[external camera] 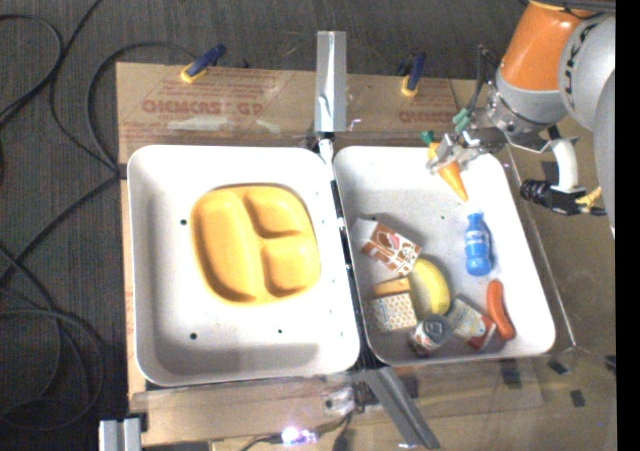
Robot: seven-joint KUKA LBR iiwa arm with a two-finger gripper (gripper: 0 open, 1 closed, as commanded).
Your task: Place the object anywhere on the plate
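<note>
I think I am working in a robot lab: black cables snake over the dark carpet, and clamps hold cardboard under two white bins.

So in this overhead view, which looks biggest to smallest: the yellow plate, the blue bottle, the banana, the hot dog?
1. Yellow plate, by far.
2. Banana.
3. Blue bottle and hot dog look about alike; I won't rank them.

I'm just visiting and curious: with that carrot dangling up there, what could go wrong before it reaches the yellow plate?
1. The gripper seems to pinch the carrot only by its top, so it might slip.
2. The plate lies in the other bin, so a drop on the way could land on the divider or the white bin floor.
</note>
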